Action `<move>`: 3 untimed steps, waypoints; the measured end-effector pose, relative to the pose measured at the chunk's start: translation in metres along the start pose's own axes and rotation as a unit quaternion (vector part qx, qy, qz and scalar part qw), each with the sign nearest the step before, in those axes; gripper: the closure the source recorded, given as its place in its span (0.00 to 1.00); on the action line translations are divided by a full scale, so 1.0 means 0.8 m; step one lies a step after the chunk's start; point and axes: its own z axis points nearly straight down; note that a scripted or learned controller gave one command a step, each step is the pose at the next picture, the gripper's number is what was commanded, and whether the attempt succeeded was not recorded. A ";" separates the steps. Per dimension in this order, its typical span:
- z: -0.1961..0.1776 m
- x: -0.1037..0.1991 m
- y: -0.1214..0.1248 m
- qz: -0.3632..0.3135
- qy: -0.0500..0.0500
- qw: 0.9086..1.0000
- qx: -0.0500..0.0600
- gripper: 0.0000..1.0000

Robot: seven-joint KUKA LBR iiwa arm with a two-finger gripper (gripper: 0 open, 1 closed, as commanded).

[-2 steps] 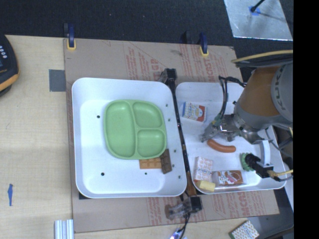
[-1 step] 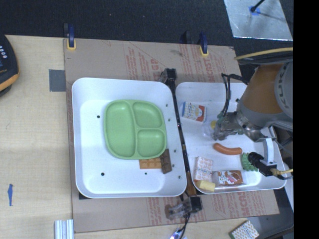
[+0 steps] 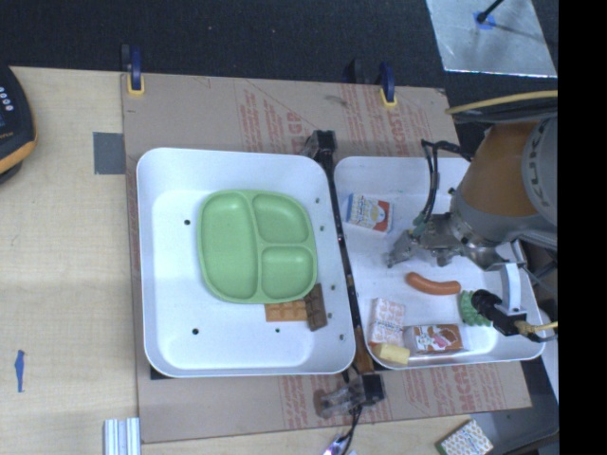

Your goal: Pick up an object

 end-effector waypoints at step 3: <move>-0.121 0.101 0.046 -0.003 0.001 1.000 -0.008 1.00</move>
